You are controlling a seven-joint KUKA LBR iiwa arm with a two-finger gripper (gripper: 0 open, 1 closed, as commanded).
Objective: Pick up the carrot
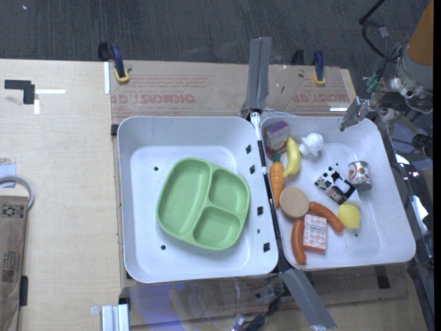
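Observation:
The carrot (276, 183) is orange with a small green top. It lies lengthwise in the right bin (386, 250), close against that bin's left wall, between a yellow banana (293, 157) and a round tan bun (294, 202). My gripper (355, 113) hangs over the far right corner of the right bin, well away from the carrot and up to its right. Nothing shows in its grasp.
Around the carrot lie a purple cup (277, 136), a white figure (313, 142), a black-and-white toy (333, 183), a small can (359, 174), two sausages (324, 214), a lemon (350, 216) and a red box (315, 233). A green divided plate (204, 203) sits in the left bin (138, 185).

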